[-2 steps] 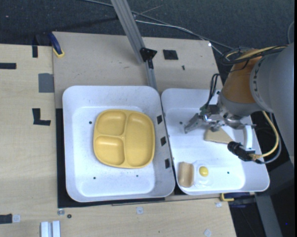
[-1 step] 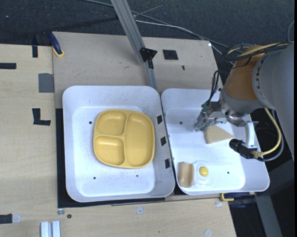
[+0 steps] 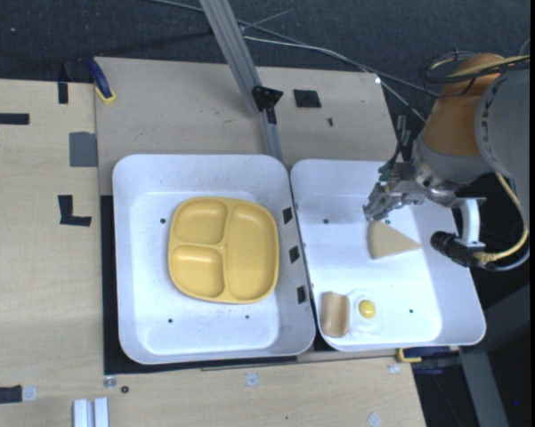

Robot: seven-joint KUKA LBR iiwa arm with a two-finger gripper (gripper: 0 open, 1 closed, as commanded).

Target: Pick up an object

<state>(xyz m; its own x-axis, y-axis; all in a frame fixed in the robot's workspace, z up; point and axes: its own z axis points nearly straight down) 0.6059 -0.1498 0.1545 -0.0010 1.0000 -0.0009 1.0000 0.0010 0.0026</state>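
Tan wedge (image 3: 392, 241) in right bin (image 3: 445, 314) | fingers (image 3: 380, 205) just above it, state unclear

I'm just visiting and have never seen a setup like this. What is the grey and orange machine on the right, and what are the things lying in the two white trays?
You are looking down from one camera fixed above a bench. The grey and orange machine is a robot arm; its gripper hangs over the right bin, just above a tan wedge. Nothing can be seen held in it. That bin also has a small tan piece and a toy fried egg near its front. The left bin holds a yellow divided plate.
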